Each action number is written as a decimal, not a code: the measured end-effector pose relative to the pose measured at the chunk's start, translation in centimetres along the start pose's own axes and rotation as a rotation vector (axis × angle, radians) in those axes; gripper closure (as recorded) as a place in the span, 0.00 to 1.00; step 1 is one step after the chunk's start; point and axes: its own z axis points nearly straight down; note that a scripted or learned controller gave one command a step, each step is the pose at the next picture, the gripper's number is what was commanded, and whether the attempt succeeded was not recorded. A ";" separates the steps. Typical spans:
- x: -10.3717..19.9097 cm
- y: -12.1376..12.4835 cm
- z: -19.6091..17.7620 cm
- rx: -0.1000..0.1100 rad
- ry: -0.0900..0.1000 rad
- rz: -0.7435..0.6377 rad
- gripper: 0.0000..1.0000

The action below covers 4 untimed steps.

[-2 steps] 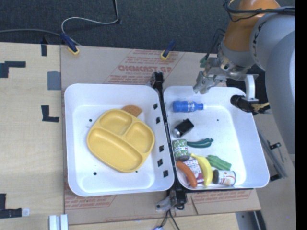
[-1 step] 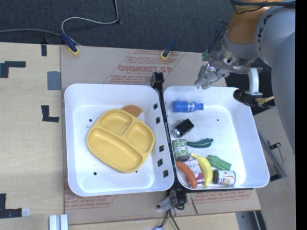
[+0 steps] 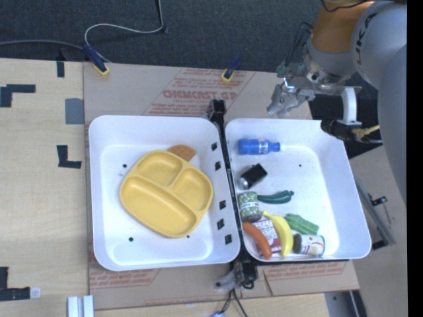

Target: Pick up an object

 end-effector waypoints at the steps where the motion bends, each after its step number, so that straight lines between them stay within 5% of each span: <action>1: 3.0 0.0 0.8 0.001 0.000 0.000 1.00; 2: 2.9 0.0 0.8 0.001 -0.001 0.001 0.00; 4: -1.4 0.3 15.6 -0.013 -0.004 -0.001 0.00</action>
